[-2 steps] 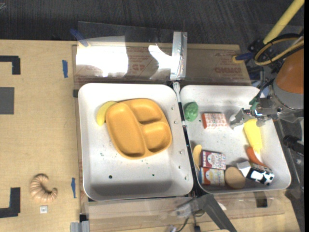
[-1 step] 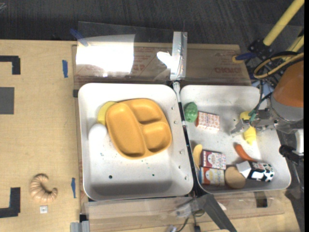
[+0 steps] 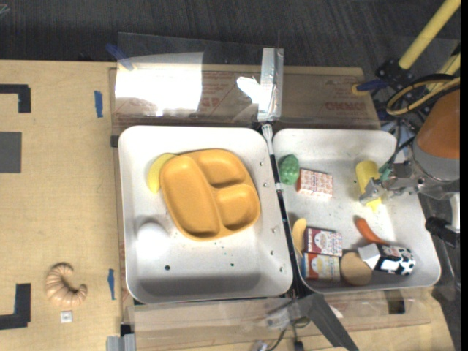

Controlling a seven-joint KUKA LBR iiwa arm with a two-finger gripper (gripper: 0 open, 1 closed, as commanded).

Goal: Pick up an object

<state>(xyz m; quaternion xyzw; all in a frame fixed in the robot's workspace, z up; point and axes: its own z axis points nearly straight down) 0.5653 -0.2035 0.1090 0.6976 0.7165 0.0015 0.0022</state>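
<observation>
Bench [image 3: 51,167]: tan board surface, extending well to the left of the gripper; black tape marks at its left edge.

Left bin [image 3: 139,159]: white, shallow, on the far side of the divider from the gripper. It carries an orange divided tray [image 3: 208,192] with three compartments, tilted, lying over a yellow item [image 3: 153,170] of which only an edge shows; that item cannot be identified.

Right bin [image 3: 329,148]: white, directly below the gripper.

Arm [image 3: 442,141]: grey with orange band, entering from the right, cut off by the frame edge.

Gripper [image 3: 373,189]: low over the upper right part of the right bin, fingertips at a yellow object [image 3: 365,172]. Whether the fingers are released or clenched cannot be told, and no grasp can be confirmed.

Contents relative to the gripper:
- Red-and-white carton [image 3: 316,183], to its left; print present, not legible.
- Red carton [image 3: 322,241], below and left; label too small to read, with a second carton [image 3: 320,267] just beneath it.
- Black-and-white cow-patterned item [image 3: 395,260], below the gripper, near the bin's lower edge.
- Tan rounded item [image 3: 355,269], touching the cow-patterned item's left side.
- Green object [image 3: 289,169], further left, by the divider.
- Orange carrot-like piece [image 3: 368,230], just below the gripper.
- Small yellow-orange piece [image 3: 300,231], beside the red carton.

Outside the bins: a curled tan object [image 3: 66,284] on the bench, well apart to the far left; faint red lettering on the cardboard [image 3: 344,102] behind the bins, unreadable
</observation>
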